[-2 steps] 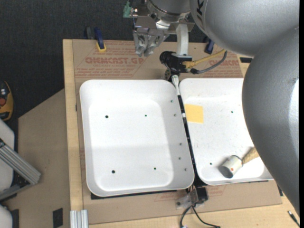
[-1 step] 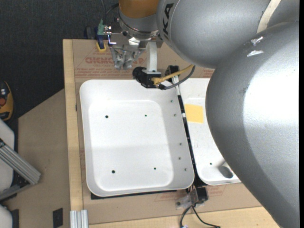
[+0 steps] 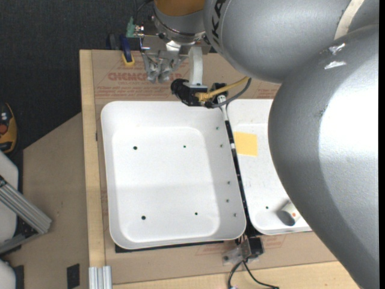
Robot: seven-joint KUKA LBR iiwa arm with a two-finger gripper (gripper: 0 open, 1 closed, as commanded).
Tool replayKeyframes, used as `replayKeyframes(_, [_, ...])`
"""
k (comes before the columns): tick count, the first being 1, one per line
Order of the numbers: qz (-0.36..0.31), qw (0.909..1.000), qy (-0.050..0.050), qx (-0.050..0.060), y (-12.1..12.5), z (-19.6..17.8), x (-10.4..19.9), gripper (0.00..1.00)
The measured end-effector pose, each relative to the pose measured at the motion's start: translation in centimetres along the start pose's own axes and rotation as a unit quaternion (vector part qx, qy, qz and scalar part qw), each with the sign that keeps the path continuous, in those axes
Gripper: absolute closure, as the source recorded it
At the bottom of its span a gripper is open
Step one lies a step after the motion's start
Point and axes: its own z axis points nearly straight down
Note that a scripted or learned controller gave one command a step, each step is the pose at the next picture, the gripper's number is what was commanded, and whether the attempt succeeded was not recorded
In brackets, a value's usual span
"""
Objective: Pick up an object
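1. Yellow flat square object, thin like a card or sponge piece, is seen in the camera view lying in the right shallow white bin, close to that bin's left wall and toward its far edge.
2. A small grey and orange object is seen near the right bin's near edge, partly covered by the grey arm.
3. The left shallow white bin is marked only by four dark dots on its floor.
4. The two-finger gripper is found beyond the far edge of the left bin, over the brown cardboard bench surface; its fingers are seen drawn narrow, with nothing between them.
5. The approach step is judged to be in hand, no grasp being made. The next move is judged to call for the gripper to be carried over the right bin, opened and lowered onto the yellow square.
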Motion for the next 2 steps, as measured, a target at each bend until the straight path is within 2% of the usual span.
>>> replayKeyframes(1, [0.000,1.0000,0.001,-0.003,-0.9,-7.4,0.0,1.00])
replayKeyframes(2, [0.002,1.0000,-0.001,0.005,-2.1,-2.7,-0.1,1.00])
